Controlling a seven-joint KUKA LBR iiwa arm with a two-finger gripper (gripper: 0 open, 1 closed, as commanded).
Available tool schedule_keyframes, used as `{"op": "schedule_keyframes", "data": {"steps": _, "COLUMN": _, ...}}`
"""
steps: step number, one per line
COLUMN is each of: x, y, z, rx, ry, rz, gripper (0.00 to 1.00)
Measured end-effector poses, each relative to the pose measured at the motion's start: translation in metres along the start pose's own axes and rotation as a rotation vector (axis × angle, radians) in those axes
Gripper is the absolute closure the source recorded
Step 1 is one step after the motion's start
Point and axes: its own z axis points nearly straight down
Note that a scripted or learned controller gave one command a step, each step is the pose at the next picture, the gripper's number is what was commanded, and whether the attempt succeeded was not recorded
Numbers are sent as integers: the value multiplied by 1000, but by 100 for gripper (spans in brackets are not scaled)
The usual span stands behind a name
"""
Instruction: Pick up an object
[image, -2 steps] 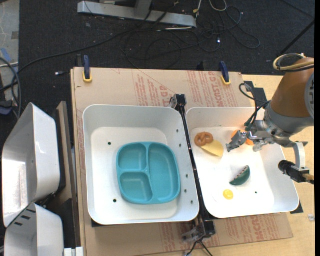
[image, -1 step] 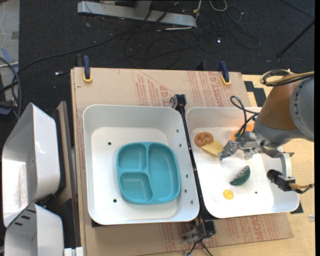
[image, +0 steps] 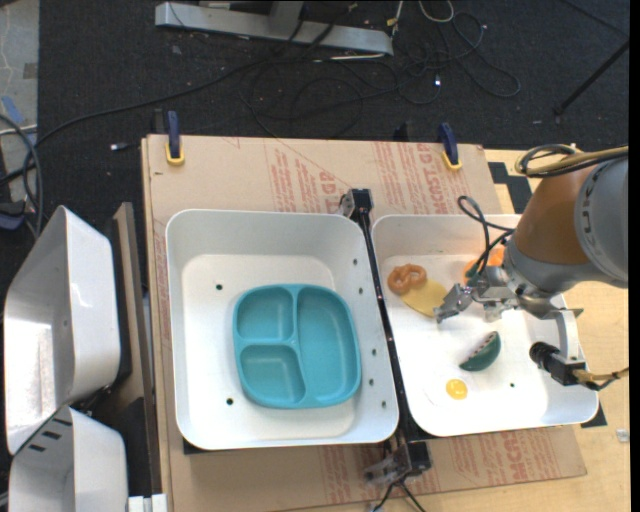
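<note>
The right bin (image: 520, 405) holds several small items. An orange pretzel-shaped piece (image: 407, 277) lies at its upper left, touching a pale yellow wedge (image: 427, 298). A green slice (image: 483, 352) rests near the middle and a small yellow disc (image: 456, 389) sits toward the front. An orange piece (image: 478, 266) shows partly behind the wrist. My gripper (image: 470, 304) hangs over the bin just right of the yellow wedge and above the green slice. It is open, with nothing between its fingers.
The left bin (image: 190, 330) holds a teal divided plate (image: 297, 345). A black divider (image: 378, 300) runs between the bins. The grey arm with its orange band (image: 560, 225) comes in from the right, trailing a black cable. White containers (image: 60, 310) stand off the bench at left.
</note>
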Motion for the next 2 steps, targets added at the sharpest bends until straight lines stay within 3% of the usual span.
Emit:
{"op": "schedule_keyframes", "data": {"steps": 1, "x": 0, "y": 1, "z": -11, "rx": -3, "ry": -1, "rz": 0, "gripper": 100}}
{"op": "schedule_keyframes", "data": {"steps": 2, "x": 9, "y": -4, "z": -61, "rx": -6, "ry": -1, "rz": -4, "gripper": 100}}
